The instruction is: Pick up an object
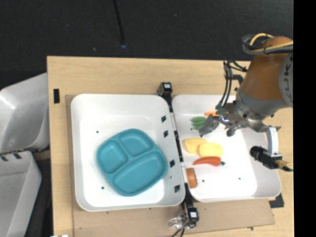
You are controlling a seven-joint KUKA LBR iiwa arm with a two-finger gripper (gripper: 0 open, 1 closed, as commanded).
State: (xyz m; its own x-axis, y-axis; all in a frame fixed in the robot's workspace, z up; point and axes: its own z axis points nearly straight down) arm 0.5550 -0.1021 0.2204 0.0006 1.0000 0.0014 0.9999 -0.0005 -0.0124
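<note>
In the right bin (247,186) lie several small food toys. A green piece (198,121) and a small orange piece (211,114) sit near the bin's back left. Two yellow pieces (203,147) rest side by side in the middle. A red pepper (207,161) lies just in front of them, and an orange-brown piece (191,177) sits at the front left corner. My gripper (219,127) hovers low over the bin, just right of the green piece and behind the yellow ones. It is open, with nothing between its fingers.
The left bin (84,132) holds a blue divided plate (131,161). The divider between the bins (174,137) carries black clips. The arm's grey and orange body (264,83) covers the right bin's back right. A white object (19,117) stands off the bench's left.
</note>
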